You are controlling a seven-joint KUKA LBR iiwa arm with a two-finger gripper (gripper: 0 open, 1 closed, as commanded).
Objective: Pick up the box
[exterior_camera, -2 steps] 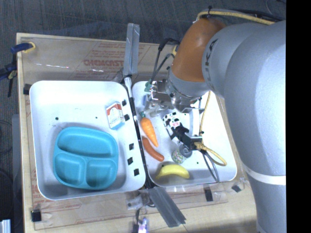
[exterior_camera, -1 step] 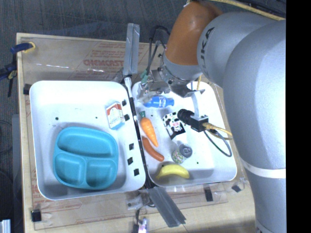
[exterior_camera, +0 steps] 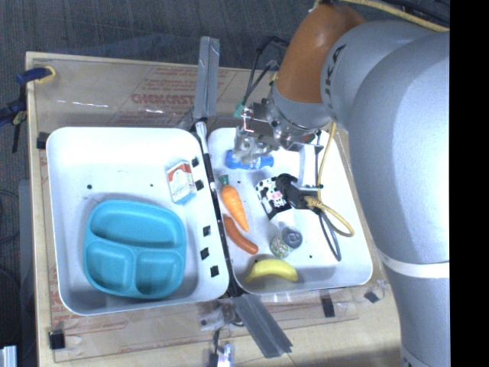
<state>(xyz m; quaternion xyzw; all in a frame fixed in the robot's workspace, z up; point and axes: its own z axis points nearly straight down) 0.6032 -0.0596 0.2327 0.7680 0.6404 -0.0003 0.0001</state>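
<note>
arm (exterior_camera: pixel 405 167): bulky grey casing | orange band (exterior_camera: pixel 309 48) above wrist | yellow cable (exterior_camera: pixel 382 8) on top | metal wrist block (exterior_camera: pixel 263 125)

blue tray (exterior_camera: pixel 136 248), carrot (exterior_camera: pixel 234 206), banana (exterior_camera: pixel 272 269), perhaps sausage (exterior_camera: pixel 240 235)

red mirrored print on counter (exterior_camera: pixel 164 90) behind bins, too faint to read. dark letters on arm's orange band (exterior_camera: pixel 334 71), partly visible, not legible. box (exterior_camera: pixel 179 181) in left bin: red-and-white label, wording too small to read.
</note>
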